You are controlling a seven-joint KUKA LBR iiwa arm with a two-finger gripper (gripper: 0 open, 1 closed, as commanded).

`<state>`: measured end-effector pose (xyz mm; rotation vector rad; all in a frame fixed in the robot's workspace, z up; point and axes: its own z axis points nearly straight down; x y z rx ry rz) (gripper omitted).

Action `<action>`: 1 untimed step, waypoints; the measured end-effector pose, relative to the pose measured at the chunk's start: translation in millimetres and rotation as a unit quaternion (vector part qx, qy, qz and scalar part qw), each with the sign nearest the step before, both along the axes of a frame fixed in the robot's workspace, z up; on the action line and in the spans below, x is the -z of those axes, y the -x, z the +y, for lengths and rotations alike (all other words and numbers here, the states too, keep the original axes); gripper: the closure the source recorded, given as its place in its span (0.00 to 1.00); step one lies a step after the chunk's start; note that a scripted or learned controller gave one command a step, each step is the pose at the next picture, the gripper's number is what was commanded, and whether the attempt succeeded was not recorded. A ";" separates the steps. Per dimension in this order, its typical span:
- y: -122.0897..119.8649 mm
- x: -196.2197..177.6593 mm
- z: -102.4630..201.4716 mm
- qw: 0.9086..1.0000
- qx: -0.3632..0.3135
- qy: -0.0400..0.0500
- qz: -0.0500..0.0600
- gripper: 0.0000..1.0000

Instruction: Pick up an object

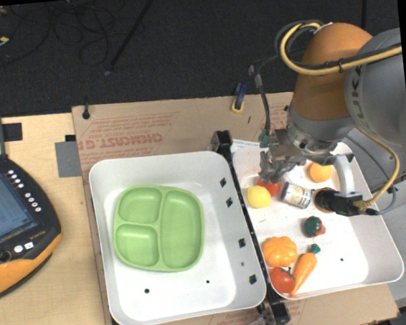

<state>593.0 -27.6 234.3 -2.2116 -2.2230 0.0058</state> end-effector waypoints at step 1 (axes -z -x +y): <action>-16.9 2.8 54.3 1.000 0.000 0.000 0.000 1.00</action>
